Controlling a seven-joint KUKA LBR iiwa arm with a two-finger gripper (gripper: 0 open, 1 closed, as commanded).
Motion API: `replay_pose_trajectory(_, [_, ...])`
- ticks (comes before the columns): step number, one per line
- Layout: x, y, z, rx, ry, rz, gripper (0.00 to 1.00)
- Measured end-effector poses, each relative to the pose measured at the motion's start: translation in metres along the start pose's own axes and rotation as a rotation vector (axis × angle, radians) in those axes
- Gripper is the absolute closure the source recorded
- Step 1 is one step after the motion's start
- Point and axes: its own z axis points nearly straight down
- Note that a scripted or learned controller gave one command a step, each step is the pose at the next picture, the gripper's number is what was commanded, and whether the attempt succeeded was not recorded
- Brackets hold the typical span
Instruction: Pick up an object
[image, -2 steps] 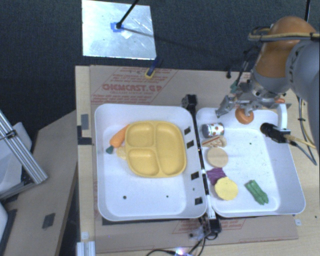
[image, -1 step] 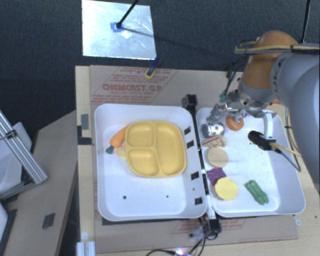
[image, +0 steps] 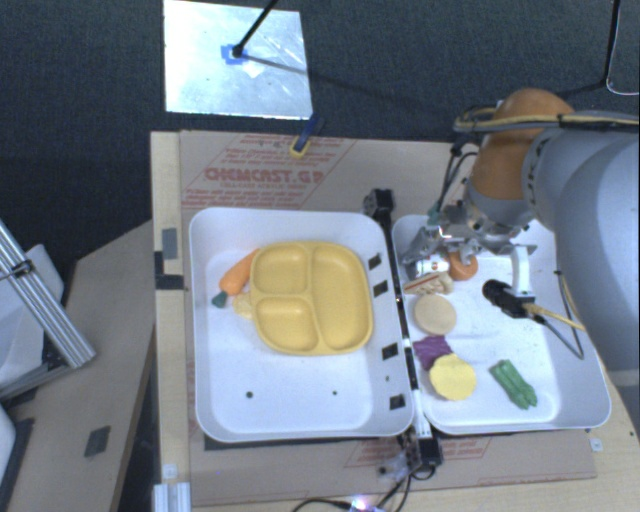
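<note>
Arm low over the right bin (image: 580, 400)
Cardboard print unreadable; hand (image: 432, 252), grip state unclear, just beside an orange piece (image: 463, 267).

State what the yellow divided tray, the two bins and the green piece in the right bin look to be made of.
Yellow divided tray: likely moulded plastic, matte, one even colour with rounded compartment walls.
Left bin and right bin: likely thin white plastic, smooth, with soft rounded rims.
Green piece: probably toy-food plastic, lightly glossy, ridged like a vegetable; too small to be sure.
</note>
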Motion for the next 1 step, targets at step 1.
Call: replay_pose_trajectory(1, [0.0000, 0.0007, -0.0124, -0.003, 0.000, -0.001, 1.00])
